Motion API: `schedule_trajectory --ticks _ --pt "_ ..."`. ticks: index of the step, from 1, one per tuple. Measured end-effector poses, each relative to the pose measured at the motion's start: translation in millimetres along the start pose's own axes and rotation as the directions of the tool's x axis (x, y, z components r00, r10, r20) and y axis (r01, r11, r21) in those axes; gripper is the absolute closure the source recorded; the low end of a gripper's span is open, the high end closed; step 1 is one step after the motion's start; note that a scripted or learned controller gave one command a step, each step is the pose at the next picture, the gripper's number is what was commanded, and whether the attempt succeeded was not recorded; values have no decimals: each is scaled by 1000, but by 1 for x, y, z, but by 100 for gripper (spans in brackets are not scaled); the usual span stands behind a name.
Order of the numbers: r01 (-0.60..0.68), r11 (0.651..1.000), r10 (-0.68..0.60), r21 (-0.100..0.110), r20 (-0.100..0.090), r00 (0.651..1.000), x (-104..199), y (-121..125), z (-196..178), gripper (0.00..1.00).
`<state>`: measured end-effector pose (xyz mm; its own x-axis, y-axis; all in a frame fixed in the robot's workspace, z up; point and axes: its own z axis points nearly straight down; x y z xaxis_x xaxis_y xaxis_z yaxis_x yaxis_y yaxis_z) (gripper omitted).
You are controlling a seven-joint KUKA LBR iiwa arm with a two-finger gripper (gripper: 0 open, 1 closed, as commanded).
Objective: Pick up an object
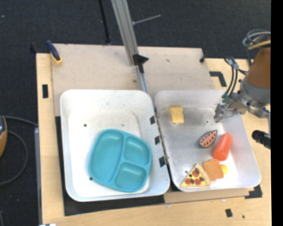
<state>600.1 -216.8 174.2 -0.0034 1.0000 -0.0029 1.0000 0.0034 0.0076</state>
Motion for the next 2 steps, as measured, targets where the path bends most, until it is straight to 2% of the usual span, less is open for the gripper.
schedule_trajectory --ticks 1,2 --pt "0 1000 0 0 0 1000 -2 2 -55 100" --pt "3 1000 -3 4 -3 1000 44 4 -66 100"
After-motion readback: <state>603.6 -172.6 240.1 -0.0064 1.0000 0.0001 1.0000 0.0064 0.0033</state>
